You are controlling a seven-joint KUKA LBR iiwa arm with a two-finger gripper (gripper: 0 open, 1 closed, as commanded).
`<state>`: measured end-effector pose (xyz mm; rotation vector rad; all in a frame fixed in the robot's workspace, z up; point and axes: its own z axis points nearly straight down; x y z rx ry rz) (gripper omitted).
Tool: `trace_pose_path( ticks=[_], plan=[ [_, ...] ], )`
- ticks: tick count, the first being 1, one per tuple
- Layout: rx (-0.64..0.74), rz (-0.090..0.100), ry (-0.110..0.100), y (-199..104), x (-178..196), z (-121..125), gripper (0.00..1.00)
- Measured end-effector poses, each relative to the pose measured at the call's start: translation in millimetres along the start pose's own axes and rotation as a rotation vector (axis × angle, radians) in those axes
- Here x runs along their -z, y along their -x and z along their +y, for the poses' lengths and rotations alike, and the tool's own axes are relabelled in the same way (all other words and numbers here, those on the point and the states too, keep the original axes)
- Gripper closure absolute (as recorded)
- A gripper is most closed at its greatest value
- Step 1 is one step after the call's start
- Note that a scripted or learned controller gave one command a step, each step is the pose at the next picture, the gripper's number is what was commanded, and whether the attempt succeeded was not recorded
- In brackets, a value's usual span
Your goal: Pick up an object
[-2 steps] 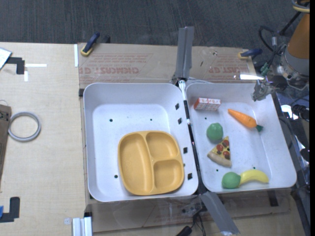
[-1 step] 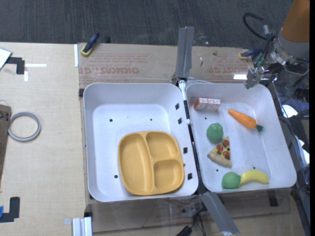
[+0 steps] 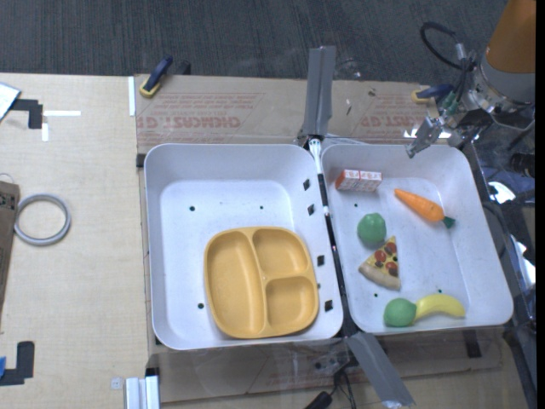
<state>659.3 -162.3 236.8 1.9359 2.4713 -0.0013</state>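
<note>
**Arm poised over the far corner of the right bin**

From where I stood, the grey arm with its orange band [image 3: 518, 32] reached in from the right, and its two-finger gripper [image 3: 423, 140] hung above the far rim of the right-hand shallow white bin [image 3: 477, 254]. I could not tell how the gripper was set; nothing showed in it.

Below it lay the toys. A small red-and-white box [image 3: 358, 181] sat near the far wall, with an orange plastic carrot [image 3: 420, 206] just to its right, tilted. A round green ball-like toy [image 3: 371, 228] rested close beside a wedge of toy pizza [image 3: 382, 264]. Nearest me, a second green lump [image 3: 398, 313] touched a yellow plastic banana [image 3: 439, 307].

The left-hand white bin [image 3: 170, 254] held a yellow three-compartment plastic plate [image 3: 260, 281]. A roll of grey tape [image 3: 39, 219] lay on the wooden bench [image 3: 77, 313], well apart from both bins
</note>
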Motion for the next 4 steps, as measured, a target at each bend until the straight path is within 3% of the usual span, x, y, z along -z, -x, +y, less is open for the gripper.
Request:
trace_pose_path(
  ticks=[1,2,3,4],
  plan=[
    [-0.037,0.003,0.0,44.3,-141.0,-33.2,0.0],
    [-0.134,0.013,-0.007,45.6,-144.4,-11.5,0.0],
    [-0.133,0.001,0.002,48.5,-133.6,-10.4,1.0],
    [-0.167,0.001,0.0,12.2,-36.4,-3.0,1.0]
  ],
)
